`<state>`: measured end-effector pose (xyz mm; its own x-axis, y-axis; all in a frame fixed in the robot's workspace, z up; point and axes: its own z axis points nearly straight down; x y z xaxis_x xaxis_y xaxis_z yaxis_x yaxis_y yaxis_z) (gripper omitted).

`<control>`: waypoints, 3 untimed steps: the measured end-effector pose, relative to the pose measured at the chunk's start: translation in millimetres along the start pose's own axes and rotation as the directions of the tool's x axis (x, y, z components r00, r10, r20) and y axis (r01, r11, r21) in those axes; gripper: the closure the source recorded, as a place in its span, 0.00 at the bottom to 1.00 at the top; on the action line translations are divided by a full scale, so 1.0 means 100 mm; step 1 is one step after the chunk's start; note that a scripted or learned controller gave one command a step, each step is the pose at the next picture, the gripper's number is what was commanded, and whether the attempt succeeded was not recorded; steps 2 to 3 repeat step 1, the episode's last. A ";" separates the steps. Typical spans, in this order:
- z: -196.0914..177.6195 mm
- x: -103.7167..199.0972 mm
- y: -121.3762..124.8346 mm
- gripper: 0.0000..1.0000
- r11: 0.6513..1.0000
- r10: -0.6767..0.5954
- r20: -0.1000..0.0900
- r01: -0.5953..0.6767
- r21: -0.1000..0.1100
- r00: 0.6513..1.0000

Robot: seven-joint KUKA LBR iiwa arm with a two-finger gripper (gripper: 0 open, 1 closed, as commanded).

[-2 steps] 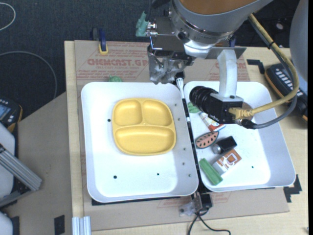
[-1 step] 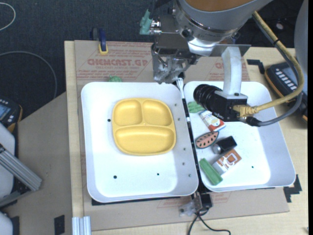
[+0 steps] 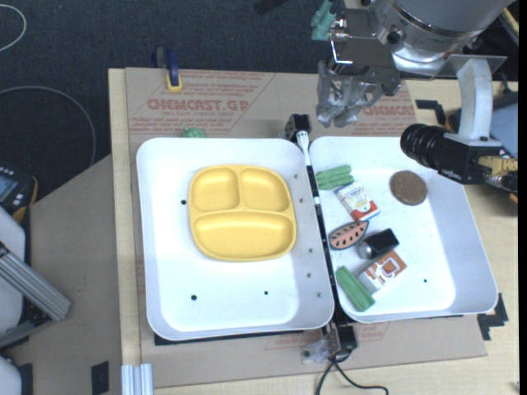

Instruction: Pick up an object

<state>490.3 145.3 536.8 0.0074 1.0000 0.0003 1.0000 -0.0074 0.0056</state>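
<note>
Camera view: tool above right bin's far rim; objects below, apart

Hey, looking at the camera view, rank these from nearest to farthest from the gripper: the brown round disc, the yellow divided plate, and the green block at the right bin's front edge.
Measured from the gripper, above the right bin's back left corner:
1. Brown round disc, back of the right bin.
2. Yellow divided plate, middle of the left bin.
3. Green block, front of the right bin.
</note>
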 end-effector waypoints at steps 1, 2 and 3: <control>0.97 -0.27 -0.13 1.00 1.000 -0.003 0.004 0.003 0.017 1.000; 0.97 -0.27 -0.13 1.00 1.000 -0.003 0.004 0.003 0.017 1.000; 0.97 -0.27 -0.13 1.00 1.000 -0.003 0.004 0.003 0.017 1.000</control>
